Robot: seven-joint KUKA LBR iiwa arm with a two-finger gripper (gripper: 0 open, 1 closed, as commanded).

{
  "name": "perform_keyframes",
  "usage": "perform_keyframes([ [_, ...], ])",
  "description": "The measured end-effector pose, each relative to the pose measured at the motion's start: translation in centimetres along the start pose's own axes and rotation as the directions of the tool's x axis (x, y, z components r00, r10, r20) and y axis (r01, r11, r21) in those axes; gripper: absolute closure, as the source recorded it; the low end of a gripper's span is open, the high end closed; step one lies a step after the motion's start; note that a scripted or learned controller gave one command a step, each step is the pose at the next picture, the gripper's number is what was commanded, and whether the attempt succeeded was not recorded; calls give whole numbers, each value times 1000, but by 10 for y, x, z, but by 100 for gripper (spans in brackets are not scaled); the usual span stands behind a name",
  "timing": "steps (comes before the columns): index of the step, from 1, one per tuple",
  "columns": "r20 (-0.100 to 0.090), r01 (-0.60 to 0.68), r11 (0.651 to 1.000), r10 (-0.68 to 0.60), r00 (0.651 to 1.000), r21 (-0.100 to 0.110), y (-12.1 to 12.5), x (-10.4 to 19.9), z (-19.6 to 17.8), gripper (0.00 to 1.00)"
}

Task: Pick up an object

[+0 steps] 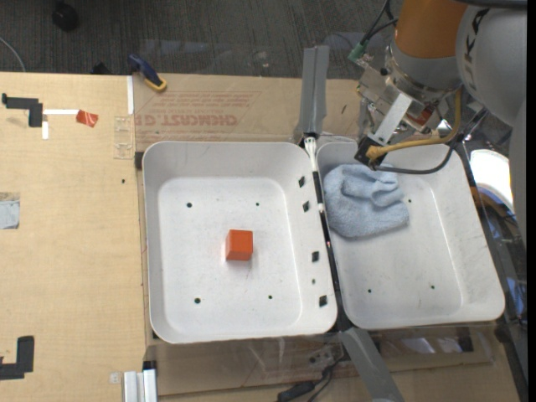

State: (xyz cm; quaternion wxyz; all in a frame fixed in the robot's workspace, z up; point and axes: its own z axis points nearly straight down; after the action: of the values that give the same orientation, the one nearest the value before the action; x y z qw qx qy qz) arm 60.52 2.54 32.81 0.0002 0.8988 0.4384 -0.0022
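Note:
A small orange-red cube [239, 245] sits near the middle of the left bin [167, 224]. A crumpled grey-blue cloth [364, 201] lies in the back left part of the right bin [452, 266], against the wall between the bins. My gripper [400, 111] hangs above the back edge of the right bin, just behind and above the cloth. The wrist and its orange band cover most of it from this angle. Nothing is seen held.
A grey divider post [314, 90] rises behind the gap between the bins. Cardboard [218, 107] lies behind the left bin, with a blue and yellow clamp [147, 71] on it. A wooden board [59, 224] with a small red piece [86, 118] lies to the left.

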Motion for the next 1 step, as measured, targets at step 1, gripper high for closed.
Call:
perform_keyframes([
  [1, 1, -20, 1000, 20, 1000, 2, -36, 11, 46, 100],
])
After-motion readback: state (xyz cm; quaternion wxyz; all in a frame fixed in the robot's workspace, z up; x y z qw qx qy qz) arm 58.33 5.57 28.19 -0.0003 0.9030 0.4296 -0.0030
